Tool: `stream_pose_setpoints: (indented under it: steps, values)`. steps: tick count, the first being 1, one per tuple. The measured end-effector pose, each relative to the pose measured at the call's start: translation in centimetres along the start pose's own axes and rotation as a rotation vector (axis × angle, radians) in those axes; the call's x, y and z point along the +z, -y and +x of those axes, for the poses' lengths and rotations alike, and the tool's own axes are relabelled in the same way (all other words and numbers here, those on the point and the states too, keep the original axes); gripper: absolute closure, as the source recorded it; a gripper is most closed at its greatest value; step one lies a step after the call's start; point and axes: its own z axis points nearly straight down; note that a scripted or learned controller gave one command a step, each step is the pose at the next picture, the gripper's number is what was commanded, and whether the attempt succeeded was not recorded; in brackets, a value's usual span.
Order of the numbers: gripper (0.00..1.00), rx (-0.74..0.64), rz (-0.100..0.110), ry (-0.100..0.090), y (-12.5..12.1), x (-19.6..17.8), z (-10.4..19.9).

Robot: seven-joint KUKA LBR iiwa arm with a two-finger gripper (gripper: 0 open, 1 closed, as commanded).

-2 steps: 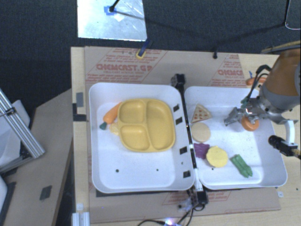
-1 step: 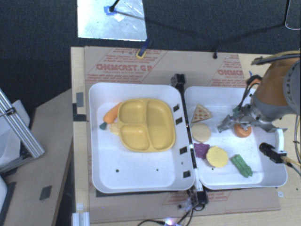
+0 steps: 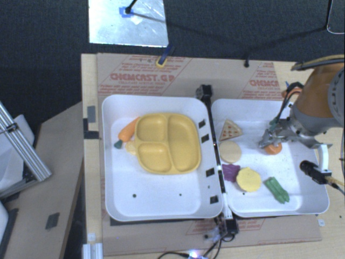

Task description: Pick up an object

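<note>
Arm from right, gripper (image 3: 271,140) low, pointing down.

I watch through one fixed camera above the bench (image 3: 178,72), tilted down over both white bins (image 3: 116,144), seemingly from the near side.

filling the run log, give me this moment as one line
arm: over right bin | gripper: low, at orange piece | grasp: cannot tell | left bin: yellow tray, carrot

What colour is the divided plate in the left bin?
Yellow. The divided plate shows plainly in the camera view, lying in the left bin.
</note>
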Motion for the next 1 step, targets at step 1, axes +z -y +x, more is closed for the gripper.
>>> stream_pose_setpoints:
  steps: [1]
  values:
    - [1.0,-0.003,-0.001,0.0,-0.15,-4.35,0.03]
